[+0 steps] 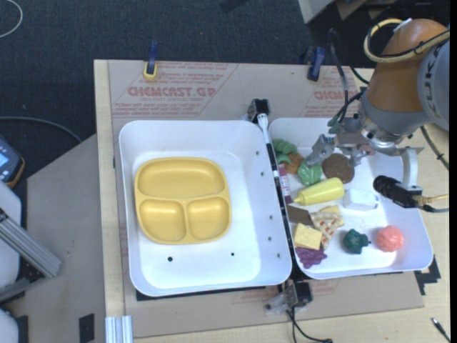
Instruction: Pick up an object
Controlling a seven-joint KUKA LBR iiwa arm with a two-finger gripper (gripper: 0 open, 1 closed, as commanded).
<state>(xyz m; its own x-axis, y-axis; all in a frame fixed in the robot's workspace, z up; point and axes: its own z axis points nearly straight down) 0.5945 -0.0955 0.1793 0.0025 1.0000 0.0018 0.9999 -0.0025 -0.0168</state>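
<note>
Arm: the grey arm with its orange band (400, 70) reaches in from the right, over the far part of the right bin (421, 252).
Gripper: the gripper (334, 148) hangs at the far edge of the brown disc (338, 168); I cannot tell whether it is released or clenched, and nothing is seen held in it.
Task's thing: the brown disc lies in the far half of the right bin, right under the gripper and nearest to it.
Close neighbours: a light green piece (310, 173) lies just left of the disc, and a yellow bottle (321, 191) lies on its side just in front of it.
Further left: another green piece (285, 148) sits near the bin's far left corner.
Right of the bottle: a white block (362, 199).
Near side of the bin: a pizza slice (328, 222), a yellow cheese block (308, 236) and a purple piece (312, 256) crowd together at the left; a dark green piece (355, 241) and a pink ball (389, 239) lie to their right, apart from each other.
Left bin: the left bin (246, 263) holds a yellow divided plate (182, 199), well apart from the gripper.
</note>
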